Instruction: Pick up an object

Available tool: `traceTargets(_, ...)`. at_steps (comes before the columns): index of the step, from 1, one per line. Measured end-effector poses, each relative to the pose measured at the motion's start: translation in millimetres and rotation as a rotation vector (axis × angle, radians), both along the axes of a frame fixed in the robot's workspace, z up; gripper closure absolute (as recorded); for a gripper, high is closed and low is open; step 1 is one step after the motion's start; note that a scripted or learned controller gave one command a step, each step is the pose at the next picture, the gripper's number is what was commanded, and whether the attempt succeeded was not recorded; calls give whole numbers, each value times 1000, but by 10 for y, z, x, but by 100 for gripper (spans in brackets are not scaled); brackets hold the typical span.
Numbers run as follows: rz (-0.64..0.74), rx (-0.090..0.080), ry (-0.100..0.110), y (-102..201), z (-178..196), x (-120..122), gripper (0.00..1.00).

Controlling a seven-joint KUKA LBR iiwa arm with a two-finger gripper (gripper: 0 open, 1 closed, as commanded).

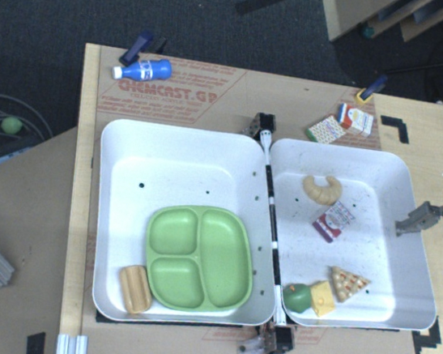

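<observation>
The gripper [424, 219], fingers' state indiscernible, is hovering at the right bin's [400, 303] right edge while the croissant [322, 188] is lying near its far edge, risking a miss.

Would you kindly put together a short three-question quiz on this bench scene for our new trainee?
1. True or false: the green divided plate lies in the left bin.
2. Which item sits nearest the croissant? A) red packet B) pizza slice C) blue bottle
3. Fill in: the gripper is over the right bin's ____ rim.

Key: 1 true; 2 A; 3 right.
</observation>
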State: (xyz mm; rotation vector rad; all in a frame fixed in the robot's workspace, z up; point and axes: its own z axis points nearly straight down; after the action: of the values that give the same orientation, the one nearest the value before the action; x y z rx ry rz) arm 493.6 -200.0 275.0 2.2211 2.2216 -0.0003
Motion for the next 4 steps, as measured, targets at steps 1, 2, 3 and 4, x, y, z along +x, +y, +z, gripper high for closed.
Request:
traceTargets(1,1,2,3,636,-1401,21,0)
traceTargets(2,1,0,-1,751,-1909,468,0)
traceTargets(3,0,0,-2,795,-1903,796,0)
traceTargets(4,1,-1,-4,793,-1803,799,100)
